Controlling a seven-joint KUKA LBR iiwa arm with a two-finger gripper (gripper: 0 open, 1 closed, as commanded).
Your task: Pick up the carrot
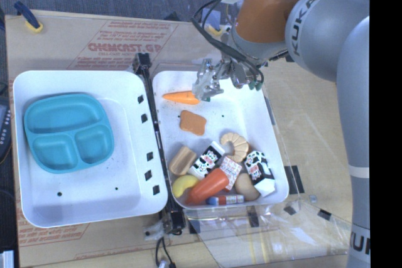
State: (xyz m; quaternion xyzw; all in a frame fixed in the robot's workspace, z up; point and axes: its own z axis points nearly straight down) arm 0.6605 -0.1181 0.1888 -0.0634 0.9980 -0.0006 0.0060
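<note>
Gripper (205, 86) beside the carrot (180, 97) in the right bin (271, 128)
The carrot lies at 8 o'clock from the gripper; whether the pincer is spread or pressed together, I cannot tell.

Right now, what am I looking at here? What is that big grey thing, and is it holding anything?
You are looking down from a fixed camera above a bench. The grey and orange machine is a robot arm reaching in from the right. At its tip is a gripper, a small metal hand with two fingers. It sits right at the end of a carrot in the right bin; I cannot tell whether it has gripped it. That bin also has toy food piled at its near end. The left bin holds a blue divided tray.
</note>
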